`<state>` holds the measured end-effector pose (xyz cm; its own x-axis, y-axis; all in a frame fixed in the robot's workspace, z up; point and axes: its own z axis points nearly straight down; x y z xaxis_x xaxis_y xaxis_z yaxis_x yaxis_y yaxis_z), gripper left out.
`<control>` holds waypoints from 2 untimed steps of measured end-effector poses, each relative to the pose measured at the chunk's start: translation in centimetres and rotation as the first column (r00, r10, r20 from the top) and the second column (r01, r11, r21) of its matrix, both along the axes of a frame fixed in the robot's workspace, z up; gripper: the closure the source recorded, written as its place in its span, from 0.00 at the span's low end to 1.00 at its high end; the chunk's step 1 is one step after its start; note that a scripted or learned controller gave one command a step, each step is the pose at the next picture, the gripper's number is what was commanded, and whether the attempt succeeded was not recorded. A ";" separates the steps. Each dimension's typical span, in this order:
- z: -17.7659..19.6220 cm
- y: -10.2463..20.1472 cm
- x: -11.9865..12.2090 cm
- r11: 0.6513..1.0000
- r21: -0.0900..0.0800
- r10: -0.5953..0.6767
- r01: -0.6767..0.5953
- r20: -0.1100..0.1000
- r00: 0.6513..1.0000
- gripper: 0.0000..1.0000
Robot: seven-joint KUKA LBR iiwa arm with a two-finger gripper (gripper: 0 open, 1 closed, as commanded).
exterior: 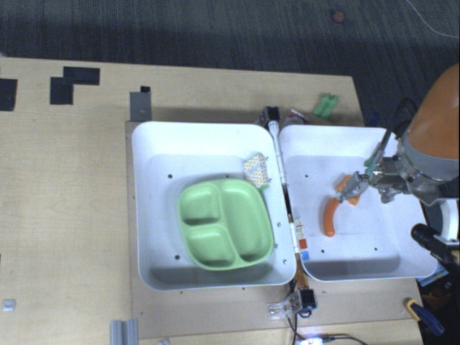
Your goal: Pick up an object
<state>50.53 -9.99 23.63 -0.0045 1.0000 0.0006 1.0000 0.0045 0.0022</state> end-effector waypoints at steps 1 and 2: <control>-14.9 -0.3 4.2 1.000 -0.002 -0.002 0.002 0.008 1.000 0.00; -13.8 -0.3 4.4 1.000 -0.002 -0.002 0.002 0.013 1.000 1.00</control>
<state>54.90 -10.28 9.84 -0.0020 1.0000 -0.0018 0.9999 0.0021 0.0153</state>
